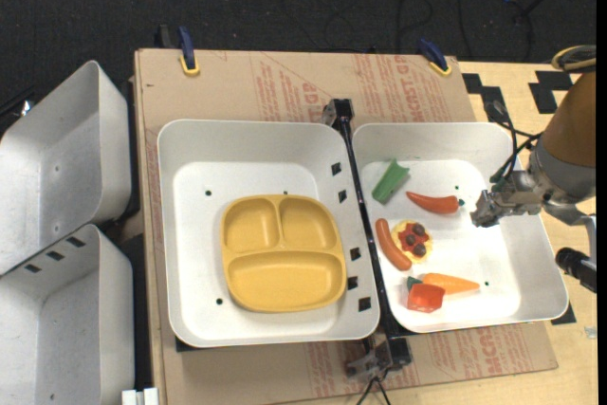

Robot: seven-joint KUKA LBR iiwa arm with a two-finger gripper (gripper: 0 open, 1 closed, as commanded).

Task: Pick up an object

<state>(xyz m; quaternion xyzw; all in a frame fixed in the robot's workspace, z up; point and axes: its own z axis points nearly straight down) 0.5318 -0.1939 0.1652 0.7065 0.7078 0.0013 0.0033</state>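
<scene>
Red chili [433, 201] lies left-right, stem twd jaws [484, 212]

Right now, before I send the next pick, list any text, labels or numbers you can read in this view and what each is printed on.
Red lettering along the top edge of the cardboard sheet under the bins: printed upside down in this view, too blurred to read.
Red lettering on the cardboard's bottom right edge: too small and blurred to read.
White bins, yellow divided plate, toy foods and gripper: no readable text.
</scene>
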